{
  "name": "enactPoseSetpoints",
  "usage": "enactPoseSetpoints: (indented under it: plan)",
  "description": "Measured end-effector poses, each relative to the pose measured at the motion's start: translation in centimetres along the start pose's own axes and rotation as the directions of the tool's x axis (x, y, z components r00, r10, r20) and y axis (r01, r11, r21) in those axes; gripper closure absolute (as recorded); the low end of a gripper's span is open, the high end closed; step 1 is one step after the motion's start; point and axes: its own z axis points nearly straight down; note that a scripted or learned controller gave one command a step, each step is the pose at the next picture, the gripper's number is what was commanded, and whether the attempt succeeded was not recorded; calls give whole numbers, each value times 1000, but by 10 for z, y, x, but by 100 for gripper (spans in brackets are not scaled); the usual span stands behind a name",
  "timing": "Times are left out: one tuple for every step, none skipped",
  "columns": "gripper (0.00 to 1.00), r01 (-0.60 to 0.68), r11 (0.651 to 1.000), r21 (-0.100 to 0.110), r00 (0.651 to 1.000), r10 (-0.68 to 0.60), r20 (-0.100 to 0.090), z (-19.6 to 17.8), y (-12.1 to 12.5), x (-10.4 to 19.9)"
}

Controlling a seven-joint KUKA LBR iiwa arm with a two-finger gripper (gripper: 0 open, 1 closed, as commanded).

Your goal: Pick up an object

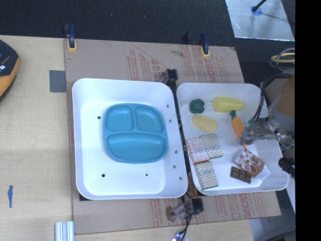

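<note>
Far left edge, at 9 o'clock: part of an orange-and-black rounded device on the tan wooden surface. A brown printed cardboard sheet lies under both bins, held by blue clamps at 12 o'clock.

Left shallow white plastic bin: a light-blue three-compartment plastic plate sits flat, roughly central.

Right shallow white plastic bin, contents going rightward:
- pink-patterned small packet at the bin's 9 o'clock, touching a green-patterned small packet on its 3 o'clock side
- another green-patterned flat packet at the bin's 7 o'clock, just below the first two
- dark green round lump at the bin's 11 o'clock
- pale yellow oval piece just below the lump
- yellow elongated plastic block at 12 o'clock, near the far wall
- orange toy carrot with green top at the bin's 2 o'clock, tilted, top pointing up-view
- brown chocolate-bar toy at 5 o'clock, touching a red-and-white patterned wrapper just above it

Pincer comes in from 3 o'clock, low over the right bin, just beside the carrot's lower end. Metal fingers are small and blurred; cannot tell whether they're open or closed, or whether they touch the carrot. Nothing visibly between them. Grey arm with orange band sits over the bin's right rim.
</note>
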Motion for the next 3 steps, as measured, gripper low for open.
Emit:
enactPoseSetpoints:
  plan:
    - [0, 1, 1000, 1, 1000, -1, 0, 1, 0, 0]
    - [0, 5, 1000, -1, 1000, -5, -1, 12, 45, 43]
    - [100, 2, 1000, 2, 1000, -2, 1, 1, 43, 40]
